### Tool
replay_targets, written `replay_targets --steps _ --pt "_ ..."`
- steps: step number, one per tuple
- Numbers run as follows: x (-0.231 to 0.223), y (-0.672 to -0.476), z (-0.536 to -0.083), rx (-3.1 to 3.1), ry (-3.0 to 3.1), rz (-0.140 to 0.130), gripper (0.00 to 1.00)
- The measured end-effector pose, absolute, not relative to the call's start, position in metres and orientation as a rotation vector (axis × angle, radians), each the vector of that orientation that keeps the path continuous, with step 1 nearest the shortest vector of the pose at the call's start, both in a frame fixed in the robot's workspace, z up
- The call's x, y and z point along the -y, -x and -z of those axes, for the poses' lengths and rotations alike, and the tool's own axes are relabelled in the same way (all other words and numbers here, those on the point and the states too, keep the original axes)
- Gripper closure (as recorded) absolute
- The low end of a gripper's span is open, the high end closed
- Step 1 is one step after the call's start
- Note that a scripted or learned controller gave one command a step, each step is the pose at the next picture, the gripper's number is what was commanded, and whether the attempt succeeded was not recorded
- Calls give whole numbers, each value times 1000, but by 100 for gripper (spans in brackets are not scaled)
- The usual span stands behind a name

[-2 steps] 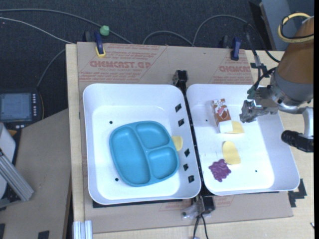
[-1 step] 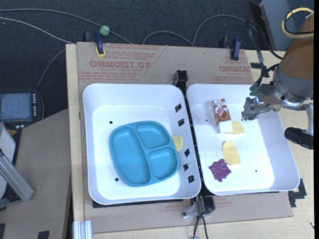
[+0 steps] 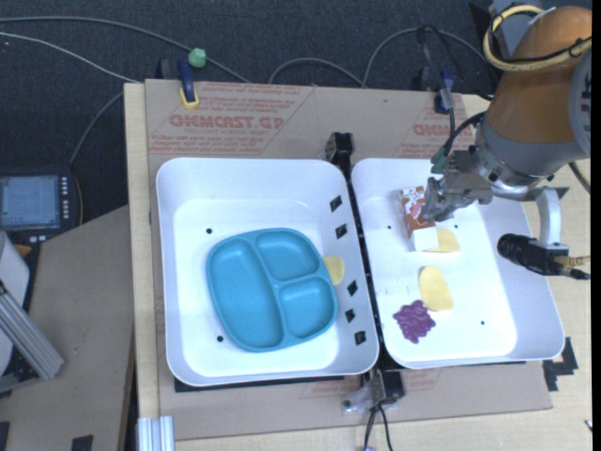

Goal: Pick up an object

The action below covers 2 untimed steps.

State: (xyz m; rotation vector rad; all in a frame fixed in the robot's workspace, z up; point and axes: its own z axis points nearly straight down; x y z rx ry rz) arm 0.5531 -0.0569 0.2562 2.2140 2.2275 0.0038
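My gripper (image 3: 434,210) hangs low over the upper part of the right bin (image 3: 498,336), directly above a red and white packet (image 3: 411,207). Just below it lie a pale white and yellow block (image 3: 438,241), a yellow wedge-shaped piece (image 3: 435,288) and a purple bunch of grapes (image 3: 414,319). The gripper's tips sit at the packet's right edge, touching or nearly touching it. Nothing is visibly lifted off the bin floor.
The left bin (image 3: 178,252) holds a blue divided plate (image 3: 271,287) with a small yellow piece (image 3: 333,270) at its right rim. A black divider with clips runs between the bins. The lower right of the right bin has free floor.
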Motion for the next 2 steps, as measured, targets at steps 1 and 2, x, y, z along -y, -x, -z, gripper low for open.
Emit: replay_targets --steps 1,2 --pt "-3 -562 -255 -2228 -2215 -3 100" --pt "-50 -571 -243 -2228 -2216 -2 100"
